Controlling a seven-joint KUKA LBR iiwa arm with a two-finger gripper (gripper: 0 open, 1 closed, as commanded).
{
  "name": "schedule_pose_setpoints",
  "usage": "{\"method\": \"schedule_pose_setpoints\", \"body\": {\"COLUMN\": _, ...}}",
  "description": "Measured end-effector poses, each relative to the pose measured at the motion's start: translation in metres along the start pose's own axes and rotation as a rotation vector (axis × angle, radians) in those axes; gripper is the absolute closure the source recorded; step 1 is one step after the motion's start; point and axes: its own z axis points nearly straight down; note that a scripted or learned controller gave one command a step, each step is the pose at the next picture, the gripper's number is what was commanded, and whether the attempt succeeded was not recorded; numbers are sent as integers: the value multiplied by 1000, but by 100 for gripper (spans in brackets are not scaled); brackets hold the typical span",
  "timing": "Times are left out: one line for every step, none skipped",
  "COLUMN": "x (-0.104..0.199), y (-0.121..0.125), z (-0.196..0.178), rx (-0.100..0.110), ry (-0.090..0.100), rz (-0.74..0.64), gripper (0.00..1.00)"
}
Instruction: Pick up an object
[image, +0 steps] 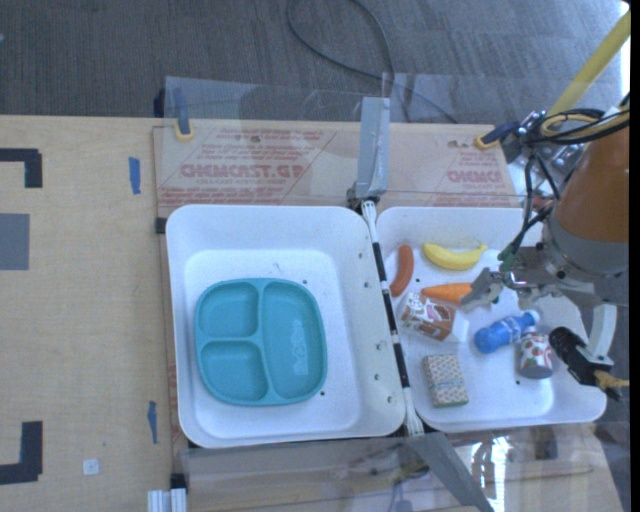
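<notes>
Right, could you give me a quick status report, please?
Gripper low in right bin, beside carrot. Nothing seen held. Bottle, bread crowd close.

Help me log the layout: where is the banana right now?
The banana lies in the right bin, near its far edge, just right of the sausage and above the carrot.
</notes>
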Motion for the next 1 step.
{"method": "schedule_pose_setpoints", "body": {"x": -40, "y": 85, "z": 100, "rx": -2, "ry": -2, "rz": 112, "gripper": 0}}
